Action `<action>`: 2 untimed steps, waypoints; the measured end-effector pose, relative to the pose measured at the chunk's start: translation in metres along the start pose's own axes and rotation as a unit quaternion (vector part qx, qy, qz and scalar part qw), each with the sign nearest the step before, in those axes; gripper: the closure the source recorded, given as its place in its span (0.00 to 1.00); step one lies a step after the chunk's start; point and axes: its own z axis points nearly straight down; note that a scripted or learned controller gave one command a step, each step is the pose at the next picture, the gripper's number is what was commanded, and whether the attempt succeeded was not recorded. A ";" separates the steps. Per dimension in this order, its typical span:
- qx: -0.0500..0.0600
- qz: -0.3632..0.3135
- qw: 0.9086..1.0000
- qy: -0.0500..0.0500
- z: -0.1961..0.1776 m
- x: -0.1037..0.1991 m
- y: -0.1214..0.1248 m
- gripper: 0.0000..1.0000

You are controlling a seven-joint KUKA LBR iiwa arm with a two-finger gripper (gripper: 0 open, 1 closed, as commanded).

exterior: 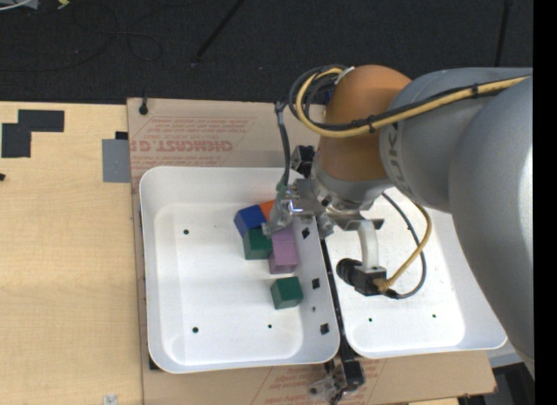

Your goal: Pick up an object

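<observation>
In the left bin (209, 334) a cluster of blocks lies near its right wall: a blue block (248, 218), a dark green block (256, 244), a purple block (284, 251) and a sliver of an orange block (266, 210). A second green block (285, 292) sits apart, a little nearer the front. My gripper (285, 214) hangs over the right side of the cluster, just above the purple block and next to the orange one. The wrist and its metal parts hide the fingertips.
The right bin (418, 325) lies under the arm, with a black cable connector (361, 277) and yellow cable dangling over it. The wall between the two bins (320, 290) runs just right of the blocks. Cardboard (191, 138) lies under both bins.
</observation>
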 end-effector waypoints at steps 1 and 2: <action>0.000 0.005 1.000 -0.002 0.000 -0.004 -0.006 0.00; 0.002 0.002 1.000 -0.002 0.061 0.049 -0.026 0.00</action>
